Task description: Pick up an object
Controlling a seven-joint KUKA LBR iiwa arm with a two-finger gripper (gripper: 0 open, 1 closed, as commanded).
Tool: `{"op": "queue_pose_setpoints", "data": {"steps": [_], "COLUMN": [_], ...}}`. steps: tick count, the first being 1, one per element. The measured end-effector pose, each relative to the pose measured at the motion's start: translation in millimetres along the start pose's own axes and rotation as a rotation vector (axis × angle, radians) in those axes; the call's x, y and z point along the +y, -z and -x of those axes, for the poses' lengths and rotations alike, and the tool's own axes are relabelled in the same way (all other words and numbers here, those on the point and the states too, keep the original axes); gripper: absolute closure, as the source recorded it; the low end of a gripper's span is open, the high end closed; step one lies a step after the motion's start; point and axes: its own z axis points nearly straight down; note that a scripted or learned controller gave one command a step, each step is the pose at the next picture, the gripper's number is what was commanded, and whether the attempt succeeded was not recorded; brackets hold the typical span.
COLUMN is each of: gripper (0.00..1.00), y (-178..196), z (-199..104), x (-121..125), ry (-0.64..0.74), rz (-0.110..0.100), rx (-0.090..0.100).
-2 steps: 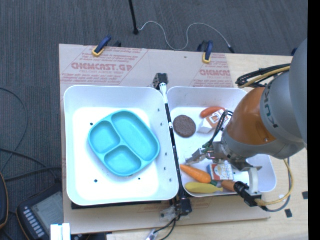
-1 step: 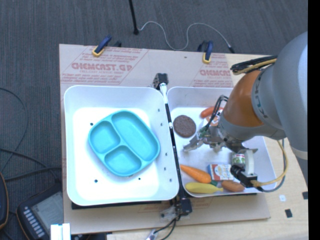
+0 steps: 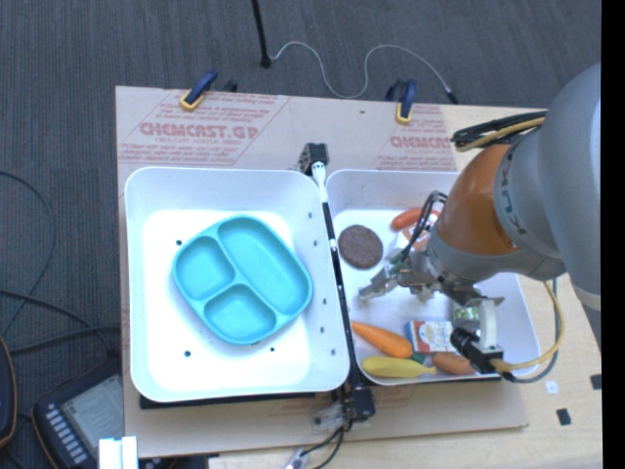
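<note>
**Bench board with two white bins**

A pale board (image 3: 322, 130) printed with red lettering covers the bench. Two shallow white bins sit directly on it, side by side and touching along their inner rims: the left bin (image 3: 146, 262) and the right bin (image 3: 522, 311). Two clamps, one blue and yellow (image 3: 199, 88), one likewise (image 3: 404, 102), grip the board's far edge.

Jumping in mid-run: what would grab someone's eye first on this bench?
The bright blue divided plate, sitting alone in the left bin. Next, the grey arm with its orange band hanging over the right bin, its gripper low beside a brown round patty, with carrots and a yellow banana along the near edge.
</note>
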Motion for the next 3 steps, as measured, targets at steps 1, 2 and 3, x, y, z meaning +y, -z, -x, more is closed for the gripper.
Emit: {"op": "queue_pose_setpoints", "data": {"steps": [1, 2, 3], "gripper": [0.00, 0.00, 0.00], "y": [-1, -2, -4], "z": [11, 41, 52], "x": [10, 55, 130], "ry": [0.003, 0.002, -0.004], "rz": [-0.010, -0.006, -0.046], "rx": [0.008, 0.003, 0.013]}}
